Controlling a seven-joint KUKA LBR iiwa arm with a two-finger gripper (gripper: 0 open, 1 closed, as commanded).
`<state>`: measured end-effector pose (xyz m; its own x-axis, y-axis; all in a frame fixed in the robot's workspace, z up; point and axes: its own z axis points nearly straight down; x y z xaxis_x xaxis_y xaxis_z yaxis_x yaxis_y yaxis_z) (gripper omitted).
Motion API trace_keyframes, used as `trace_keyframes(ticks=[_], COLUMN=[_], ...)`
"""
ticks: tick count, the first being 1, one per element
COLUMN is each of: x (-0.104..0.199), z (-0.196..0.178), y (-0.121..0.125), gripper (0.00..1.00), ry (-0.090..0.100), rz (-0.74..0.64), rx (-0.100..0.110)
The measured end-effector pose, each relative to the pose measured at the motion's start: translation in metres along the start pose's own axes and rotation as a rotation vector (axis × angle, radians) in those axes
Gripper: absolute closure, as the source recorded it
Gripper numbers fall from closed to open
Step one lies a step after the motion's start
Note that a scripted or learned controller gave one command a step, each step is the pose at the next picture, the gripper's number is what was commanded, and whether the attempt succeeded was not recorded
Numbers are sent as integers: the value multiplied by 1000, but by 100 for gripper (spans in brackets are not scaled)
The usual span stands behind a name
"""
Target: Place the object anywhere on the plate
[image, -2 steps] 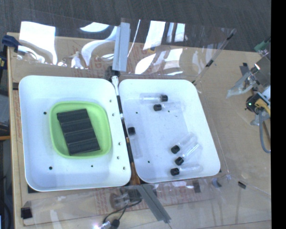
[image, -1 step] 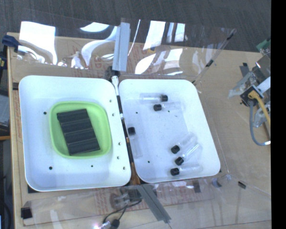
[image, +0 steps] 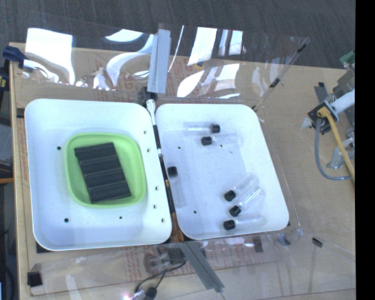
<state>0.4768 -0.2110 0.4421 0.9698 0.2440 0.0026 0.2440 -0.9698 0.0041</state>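
Observation:
A green square plate (image: 135, 156) lies in the left white bin (image: 44, 217). On the plate rests a dark grey ridged block (image: 102, 172), lying flat and turned a little, covering most of the plate's middle. The right white bin (image: 200, 224) holds several clear vials with black caps: two near the back (image: 203, 129) (image: 216, 141), one by the left wall (image: 172, 174), and a cluster at the front right (image: 242, 192) (image: 245, 222).
Clear plastic guard walls (image: 269, 74) stand behind and to the right of the bins. A grey bar (image: 159, 61) rises at the back between the bins. Yellow and grey cables with a bracket (image: 330, 130) hang at the bench's right edge.

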Motion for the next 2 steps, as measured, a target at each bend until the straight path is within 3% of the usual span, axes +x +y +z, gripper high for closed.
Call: trace_keyframes(ticks=[2], x=[0], z=[0], y=[0], gripper=[0], ry=[0], rz=[38], rx=[0])
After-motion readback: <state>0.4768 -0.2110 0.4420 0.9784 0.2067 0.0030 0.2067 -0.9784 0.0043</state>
